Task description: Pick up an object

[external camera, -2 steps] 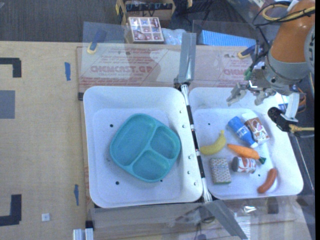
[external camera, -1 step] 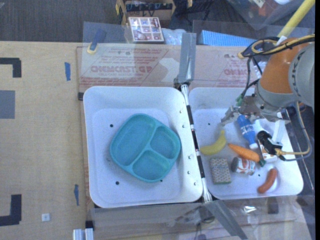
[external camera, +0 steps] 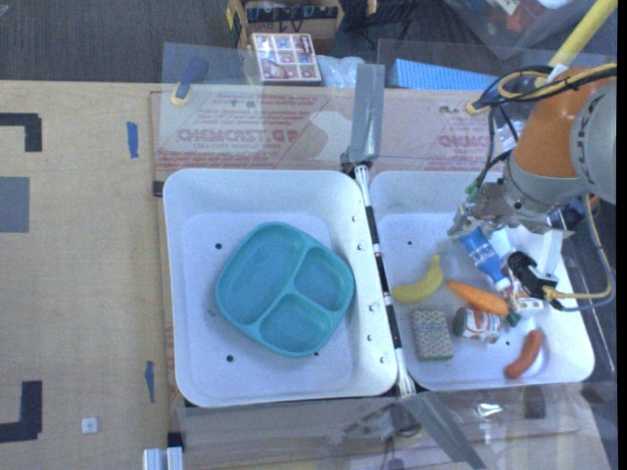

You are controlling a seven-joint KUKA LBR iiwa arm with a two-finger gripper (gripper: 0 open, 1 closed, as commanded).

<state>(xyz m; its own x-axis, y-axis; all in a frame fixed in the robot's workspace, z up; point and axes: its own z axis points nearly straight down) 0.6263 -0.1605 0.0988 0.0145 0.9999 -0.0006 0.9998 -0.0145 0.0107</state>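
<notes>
A KUKA arm's gripper point(external camera: 482, 225) hangs low over the right bin point(external camera: 578, 360), at a blue packet point(external camera: 482, 250) lying on the bin floor; whether it grips the packet cannot be told from this angle. Just beside lie a banana point(external camera: 419, 285), a carrot point(external camera: 477, 297), a grey sponge point(external camera: 431, 334), a small can point(external camera: 477, 325) and a sausage point(external camera: 524, 353), all resting on the bin floor. The left bin point(external camera: 196, 204) carries a teal divided plate point(external camera: 284, 290). Nothing appears lifted yet, so the pick seems barely begun: securing and raising an object remain.
</notes>
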